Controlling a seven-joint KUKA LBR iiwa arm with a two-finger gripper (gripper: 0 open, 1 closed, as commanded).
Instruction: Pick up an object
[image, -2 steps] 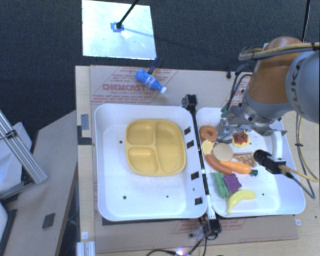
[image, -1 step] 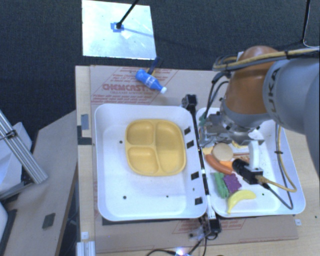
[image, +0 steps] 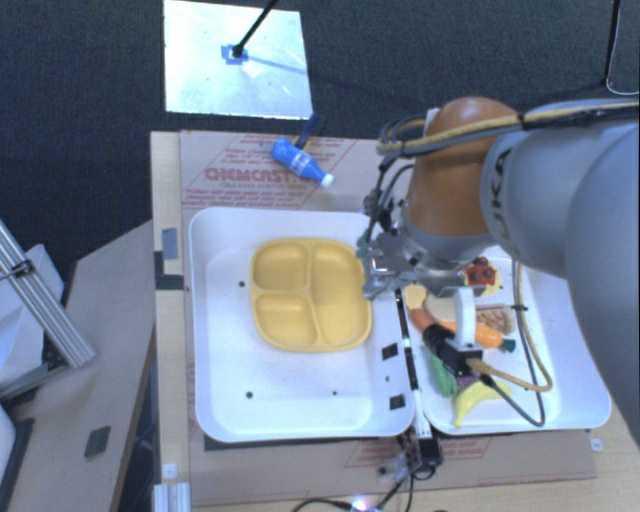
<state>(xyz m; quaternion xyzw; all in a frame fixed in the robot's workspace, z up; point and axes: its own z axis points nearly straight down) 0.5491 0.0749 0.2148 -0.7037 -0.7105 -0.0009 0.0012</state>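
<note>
Roughly counted, you have two white bins: the left bin (image: 300, 392) and the right bin (image: 572, 402), side by side on a cardboard sheet (image: 250, 178).

The left bin holds one thing, a yellow divided tray (image: 310, 295), lying flat in its upper half.

The right bin holds the small toy foods you could pick:
- one banana (image: 476, 400) near the front edge
- one carrot (image: 488, 338)
- one green piece (image: 443, 380) just beside the banana
- one tan, bread-like slice (image: 497, 321) touching the carrot
- one red and dark item (image: 482, 272) further back

One blue bottle (image: 298, 160) lies tilted on the cardboard behind the left bin, outside both bins.

Much of the right bin is covered by the arm (image: 560, 200), so your count there covers what shows and no more. The carrot is partly hidden, the pale patch next to it is too covered to name, and the red item is too small to identify.

The gripper (image: 378, 275) hangs at the divide between the bins, over the tray's right edge. The wrist sits right above it, so you cannot tell whether it is open or closed, and nothing can be seen held in it.
</note>
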